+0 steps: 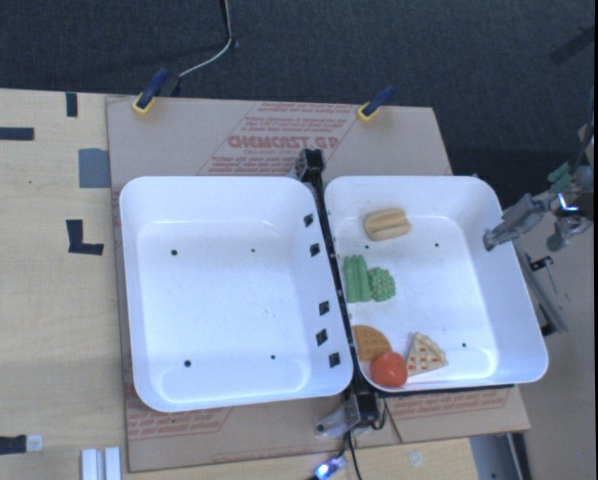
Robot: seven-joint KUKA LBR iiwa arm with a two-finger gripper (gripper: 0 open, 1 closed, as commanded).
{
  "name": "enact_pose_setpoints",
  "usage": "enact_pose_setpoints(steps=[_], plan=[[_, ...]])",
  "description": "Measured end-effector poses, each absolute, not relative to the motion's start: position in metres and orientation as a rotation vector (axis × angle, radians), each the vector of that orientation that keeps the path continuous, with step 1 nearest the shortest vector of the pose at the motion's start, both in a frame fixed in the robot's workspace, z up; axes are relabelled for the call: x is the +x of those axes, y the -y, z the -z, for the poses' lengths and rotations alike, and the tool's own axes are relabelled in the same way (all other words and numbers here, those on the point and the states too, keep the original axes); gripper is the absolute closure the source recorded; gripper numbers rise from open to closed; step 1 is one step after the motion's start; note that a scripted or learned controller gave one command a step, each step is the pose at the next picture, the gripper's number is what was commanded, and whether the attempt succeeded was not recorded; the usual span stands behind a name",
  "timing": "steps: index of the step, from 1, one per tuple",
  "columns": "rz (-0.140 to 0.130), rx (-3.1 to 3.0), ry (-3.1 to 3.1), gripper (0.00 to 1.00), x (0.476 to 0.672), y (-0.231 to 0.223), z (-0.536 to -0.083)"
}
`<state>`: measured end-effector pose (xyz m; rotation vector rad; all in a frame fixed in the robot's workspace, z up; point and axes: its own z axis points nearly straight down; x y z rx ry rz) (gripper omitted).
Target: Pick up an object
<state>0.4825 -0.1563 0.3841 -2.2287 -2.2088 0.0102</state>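
The gripper [499,234] hangs at the right bin's [479,298] right rim; whether it is open or closed, I cannot tell. Inside that bin lie a bun [386,224], a green toy [367,282], a cookie [368,342], a tomato [388,370] and a wedge [426,353].

Premises: robotics laboratory test bench. Evidence: two white bins [144,268] clipped together on a cardboard sheet [279,138], itself clamped to a plywood bench [39,298]; black tape markers [79,236]; loose cable [214,28]; toy food items [367,279].
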Motion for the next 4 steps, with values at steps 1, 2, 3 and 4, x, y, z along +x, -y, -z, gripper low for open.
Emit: enact_pose_setpoints(steps=[1, 2, 3, 4], plan=[[0.003, -2.216, 2.230, 0.00, 0.485, 0.100, -0.418], [0.008, -2.216, 2.233, 0.00, 0.484, 0.041, -0.479], [-0.022, -2.206, 2.217, 0.00, 0.481, -0.037, -0.259], [-0.004, -2.218, 2.221, 1.00, 0.483, -0.034, -0.277]])
